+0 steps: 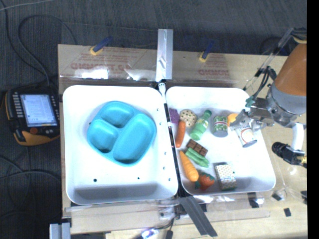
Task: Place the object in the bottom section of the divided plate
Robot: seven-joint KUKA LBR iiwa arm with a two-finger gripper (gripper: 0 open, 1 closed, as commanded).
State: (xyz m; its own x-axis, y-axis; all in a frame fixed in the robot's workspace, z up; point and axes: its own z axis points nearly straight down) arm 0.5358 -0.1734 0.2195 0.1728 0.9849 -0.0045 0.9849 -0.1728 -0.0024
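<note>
The plate (pixel 122 132) lies alone in the left bin (pixel 75 183), its biggest section toward four o'clock, presumably kept bare so a drop is easy. The right bin (pixel 264 180) crowds the toys together: carrot (pixel 188 166) at seven o'clock, bottle (pixel 200 125) and can (pixel 220 125) near twelve, a box (pixel 226 176) at six. Which one is the task's object I cannot tell. The gripper (pixel 247 132) hovers at the bin's two o'clock, fingers apart with nothing between them, likely staged for a pick.
</note>
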